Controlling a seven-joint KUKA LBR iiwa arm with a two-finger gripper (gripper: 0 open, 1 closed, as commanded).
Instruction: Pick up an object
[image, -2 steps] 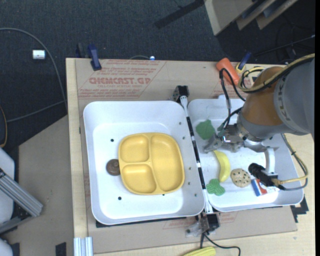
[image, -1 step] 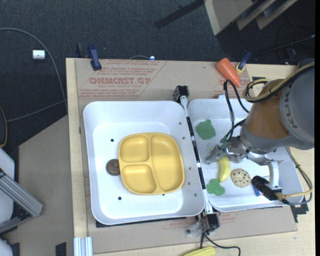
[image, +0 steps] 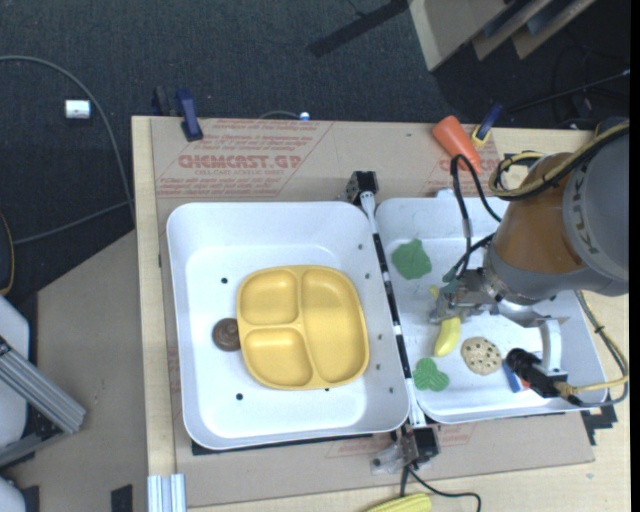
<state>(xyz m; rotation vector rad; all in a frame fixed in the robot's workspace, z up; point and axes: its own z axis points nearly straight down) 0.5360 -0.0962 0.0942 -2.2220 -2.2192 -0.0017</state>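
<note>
In the right bin (image: 440, 215), my gripper (image: 459, 303) hangs low over the left half, right at the upper end of a small yellow banana (image: 447, 336). A speckled cookie (image: 481, 355) lies just right of the banana. One green leafy piece (image: 411, 260) rests above and left of the gripper, and another green piece (image: 431, 375) sits near the bin's front edge. Whether the banana is between the fingers is hidden by the gripper body.
The left bin (image: 200, 400) holds a yellow divided plate (image: 300, 327) with a brown round piece (image: 226, 334) at its left edge. An orange object (image: 456, 138) and a blue clamp (image: 187, 114) lie on the bench behind the bins.
</note>
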